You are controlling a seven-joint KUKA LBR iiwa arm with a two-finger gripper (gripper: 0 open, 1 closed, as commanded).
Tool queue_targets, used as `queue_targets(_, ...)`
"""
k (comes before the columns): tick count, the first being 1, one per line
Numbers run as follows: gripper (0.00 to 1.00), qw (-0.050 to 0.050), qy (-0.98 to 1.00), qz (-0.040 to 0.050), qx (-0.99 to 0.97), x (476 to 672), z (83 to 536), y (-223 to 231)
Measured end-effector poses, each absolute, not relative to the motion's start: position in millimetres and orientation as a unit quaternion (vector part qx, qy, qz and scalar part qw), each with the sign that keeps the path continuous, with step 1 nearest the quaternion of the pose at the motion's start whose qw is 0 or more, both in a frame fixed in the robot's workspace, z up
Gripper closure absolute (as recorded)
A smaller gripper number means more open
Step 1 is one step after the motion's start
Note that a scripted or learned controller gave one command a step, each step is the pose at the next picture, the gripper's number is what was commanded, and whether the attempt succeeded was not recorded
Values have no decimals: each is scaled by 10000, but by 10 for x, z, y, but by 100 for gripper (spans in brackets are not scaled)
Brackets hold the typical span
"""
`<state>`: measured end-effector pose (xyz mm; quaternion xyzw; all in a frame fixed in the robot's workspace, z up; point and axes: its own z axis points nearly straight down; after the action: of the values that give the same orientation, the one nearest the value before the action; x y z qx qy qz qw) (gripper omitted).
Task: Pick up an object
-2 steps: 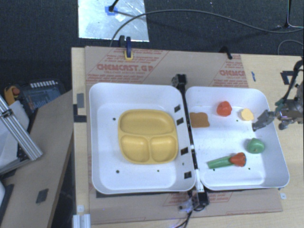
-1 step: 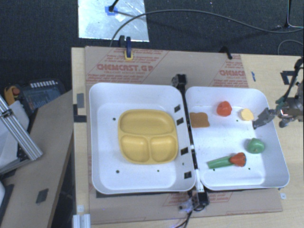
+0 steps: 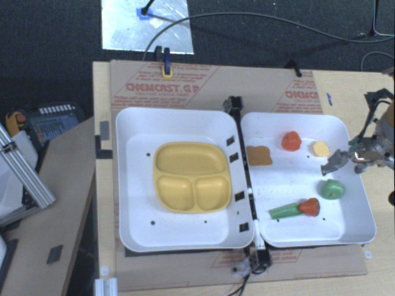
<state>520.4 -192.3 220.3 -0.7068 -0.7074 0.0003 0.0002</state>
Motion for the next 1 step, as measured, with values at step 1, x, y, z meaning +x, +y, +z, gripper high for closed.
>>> queue_targets(1,0,9,-7076,3,-7067,5220,1579,-1914)
